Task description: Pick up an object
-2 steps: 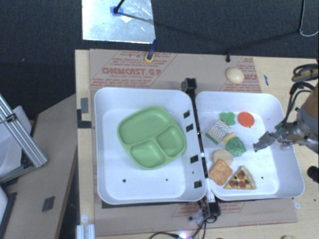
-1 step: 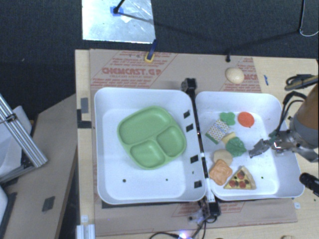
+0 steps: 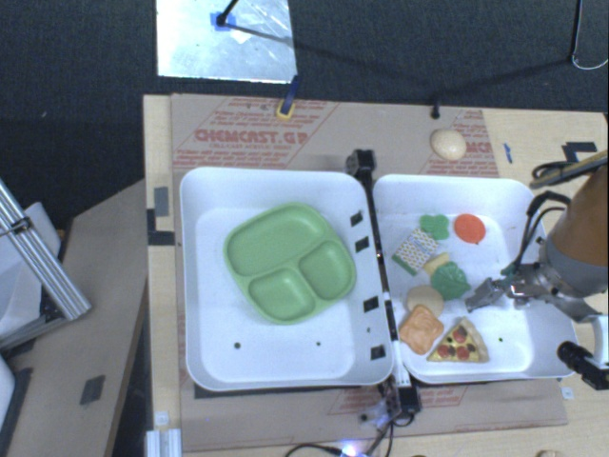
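Gripper (image 3: 483, 295) low inside right bin (image 3: 514, 360), just right of green broccoli toy (image 3: 449, 280) (pizza slice (image 3: 460, 343) below-left); finger opening can't be judged, nothing visibly held.

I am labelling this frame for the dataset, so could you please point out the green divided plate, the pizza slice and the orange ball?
green divided plate (image 3: 289, 261): camera view, on the ridge between its compartments.
pizza slice (image 3: 460, 344): camera view, on its topped middle.
orange ball (image 3: 469, 228): camera view, on its centre.
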`<move>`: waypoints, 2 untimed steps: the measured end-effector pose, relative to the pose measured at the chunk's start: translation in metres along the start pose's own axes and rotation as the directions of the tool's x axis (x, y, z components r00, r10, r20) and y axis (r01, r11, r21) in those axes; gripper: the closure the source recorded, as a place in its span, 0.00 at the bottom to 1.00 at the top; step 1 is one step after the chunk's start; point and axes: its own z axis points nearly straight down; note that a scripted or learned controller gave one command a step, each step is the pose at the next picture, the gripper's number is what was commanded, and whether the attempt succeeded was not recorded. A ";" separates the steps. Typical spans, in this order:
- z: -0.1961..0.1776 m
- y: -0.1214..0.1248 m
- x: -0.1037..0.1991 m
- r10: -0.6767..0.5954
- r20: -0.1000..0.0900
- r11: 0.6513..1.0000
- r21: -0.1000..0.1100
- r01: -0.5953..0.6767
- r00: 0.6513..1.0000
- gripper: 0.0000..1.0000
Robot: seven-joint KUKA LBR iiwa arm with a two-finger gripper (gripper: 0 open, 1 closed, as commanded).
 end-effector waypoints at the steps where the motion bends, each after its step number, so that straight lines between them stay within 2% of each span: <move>1: 0.030 0.001 0.000 0.000 0.000 1.000 0.000 0.000 1.000 0.00; 2: 0.018 0.001 0.000 0.000 0.002 1.000 -0.005 0.000 1.000 1.00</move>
